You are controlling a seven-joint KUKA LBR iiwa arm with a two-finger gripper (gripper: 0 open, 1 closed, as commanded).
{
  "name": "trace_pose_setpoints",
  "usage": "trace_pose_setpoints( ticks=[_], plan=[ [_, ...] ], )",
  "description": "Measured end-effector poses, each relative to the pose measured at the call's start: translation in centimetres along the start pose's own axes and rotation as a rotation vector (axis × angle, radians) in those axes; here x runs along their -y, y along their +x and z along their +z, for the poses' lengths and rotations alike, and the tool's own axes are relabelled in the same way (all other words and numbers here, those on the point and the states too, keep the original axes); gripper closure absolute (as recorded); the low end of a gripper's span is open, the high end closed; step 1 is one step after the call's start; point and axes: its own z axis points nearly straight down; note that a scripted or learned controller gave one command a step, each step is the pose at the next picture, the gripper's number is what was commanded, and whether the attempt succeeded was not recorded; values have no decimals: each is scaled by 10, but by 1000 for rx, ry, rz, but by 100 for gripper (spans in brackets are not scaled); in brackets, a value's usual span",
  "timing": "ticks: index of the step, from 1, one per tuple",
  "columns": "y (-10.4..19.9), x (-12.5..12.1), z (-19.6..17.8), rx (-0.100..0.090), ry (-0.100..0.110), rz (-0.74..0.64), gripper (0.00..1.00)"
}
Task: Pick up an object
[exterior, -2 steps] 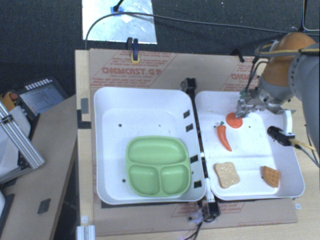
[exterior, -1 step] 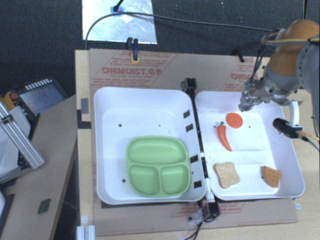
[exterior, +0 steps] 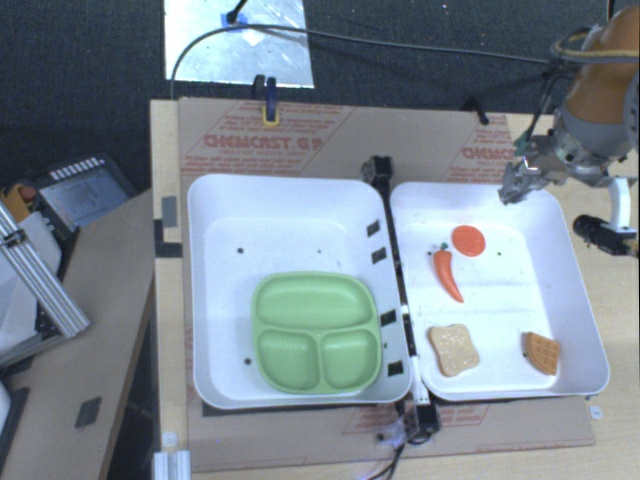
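Two shallow white plastic bins sit side by side on the worktop. The left bin (exterior: 215, 218) carries a pale green three-compartment plastic tray (exterior: 316, 331). The right bin (exterior: 580, 298) holds four candidates: a flat red-orange round disc (exterior: 468, 240), an orange toy carrot with a green tip (exterior: 446, 272) just below-left of it, a tan toy bread slice (exterior: 454, 349) near the front wall, and a small brown waffle-like square (exterior: 541, 352) by the front right corner. The tool (exterior: 520, 182) hangs above the right bin's far rim, grasping nothing; whether it is released or clenched cannot be told. The approach seems only beginning. The disc lies nearest, but its flatness probably defeats a pinch; the carrot, straddled across its narrow body, is likely the safer target, provided the descent clears the rim.
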Motion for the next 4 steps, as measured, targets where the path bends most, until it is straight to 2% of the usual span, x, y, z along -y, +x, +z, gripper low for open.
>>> trace_pose_setpoints(
  ticks=[1, 2, 3, 4],
  plan=[
    [0, -1, -19, -1, 4, -2, 100],
    [49, 3, -29, -3, 5, -7, 100],
    [96, 15, -18, -4, 8, -7, 100],
    [148, 24, -30, -4, 7, -8, 100]
  ],
)
